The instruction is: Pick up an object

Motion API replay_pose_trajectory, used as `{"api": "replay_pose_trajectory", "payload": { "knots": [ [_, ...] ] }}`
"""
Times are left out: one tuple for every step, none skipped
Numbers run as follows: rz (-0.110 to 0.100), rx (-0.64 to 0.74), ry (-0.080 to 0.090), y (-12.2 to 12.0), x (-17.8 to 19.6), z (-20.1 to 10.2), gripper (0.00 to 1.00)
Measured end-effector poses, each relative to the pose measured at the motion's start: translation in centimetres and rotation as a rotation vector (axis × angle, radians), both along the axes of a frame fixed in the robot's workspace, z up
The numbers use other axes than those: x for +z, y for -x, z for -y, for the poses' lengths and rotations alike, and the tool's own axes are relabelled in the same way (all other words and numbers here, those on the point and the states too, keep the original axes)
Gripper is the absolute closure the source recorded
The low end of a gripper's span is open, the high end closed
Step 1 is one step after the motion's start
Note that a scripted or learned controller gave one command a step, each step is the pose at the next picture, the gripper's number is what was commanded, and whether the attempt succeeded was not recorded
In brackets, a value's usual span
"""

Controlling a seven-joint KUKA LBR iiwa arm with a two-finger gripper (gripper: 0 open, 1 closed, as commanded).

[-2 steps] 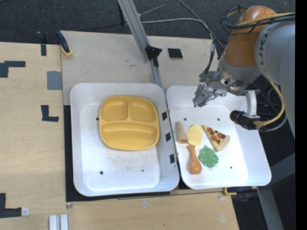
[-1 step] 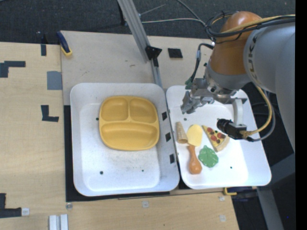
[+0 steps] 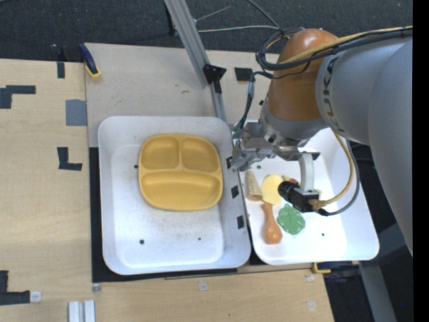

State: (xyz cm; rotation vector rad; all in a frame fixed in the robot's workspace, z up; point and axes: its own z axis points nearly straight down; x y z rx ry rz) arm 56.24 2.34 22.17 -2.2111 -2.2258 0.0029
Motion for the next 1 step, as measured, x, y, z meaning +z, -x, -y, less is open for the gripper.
{"api": "replay_pose_trajectory", "payload": {
  "knots": [
    [-0.001, 0.000, 0.001, 2.30, -0.72, -5.53, 1.00]
  ]
}}
